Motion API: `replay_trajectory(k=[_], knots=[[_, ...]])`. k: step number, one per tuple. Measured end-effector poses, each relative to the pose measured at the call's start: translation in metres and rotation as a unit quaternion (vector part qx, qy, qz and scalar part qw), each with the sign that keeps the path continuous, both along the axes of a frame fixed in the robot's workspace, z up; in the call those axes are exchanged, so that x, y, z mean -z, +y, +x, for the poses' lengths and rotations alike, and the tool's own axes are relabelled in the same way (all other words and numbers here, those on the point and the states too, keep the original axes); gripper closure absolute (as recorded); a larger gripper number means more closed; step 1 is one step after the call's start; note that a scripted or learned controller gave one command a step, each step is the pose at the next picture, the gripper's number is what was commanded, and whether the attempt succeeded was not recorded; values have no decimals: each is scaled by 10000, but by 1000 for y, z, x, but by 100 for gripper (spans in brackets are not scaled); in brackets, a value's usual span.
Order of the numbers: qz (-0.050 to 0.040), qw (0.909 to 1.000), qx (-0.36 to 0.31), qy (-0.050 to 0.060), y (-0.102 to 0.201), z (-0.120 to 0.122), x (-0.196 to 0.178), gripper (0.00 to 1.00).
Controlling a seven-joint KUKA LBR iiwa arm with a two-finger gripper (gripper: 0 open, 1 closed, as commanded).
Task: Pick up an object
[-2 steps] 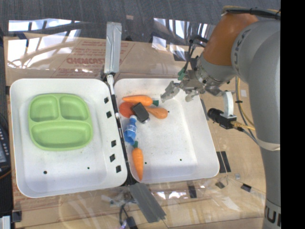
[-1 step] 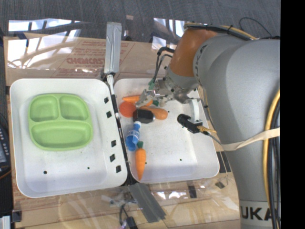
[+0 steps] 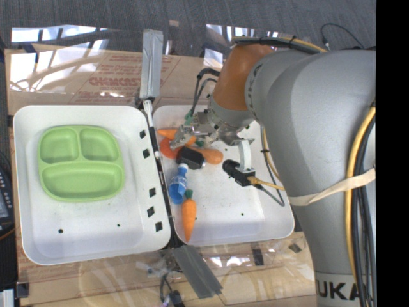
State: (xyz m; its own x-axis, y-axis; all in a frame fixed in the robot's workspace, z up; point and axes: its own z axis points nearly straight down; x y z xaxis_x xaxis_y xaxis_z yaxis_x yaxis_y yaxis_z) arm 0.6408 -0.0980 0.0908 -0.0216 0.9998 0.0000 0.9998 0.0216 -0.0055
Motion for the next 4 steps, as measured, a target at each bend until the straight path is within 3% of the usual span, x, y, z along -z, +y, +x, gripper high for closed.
replay_trajectory(k=[1, 2, 3, 4], knots=[[3, 10000, -19, 12, 0, 0, -10, 100], [3, 10000, -19, 12, 0, 0, -10, 0], [2, 9996, 279, -38, 13, 17, -103, 0], [7, 9983, -589, 3, 1, 15, -18, 0]])
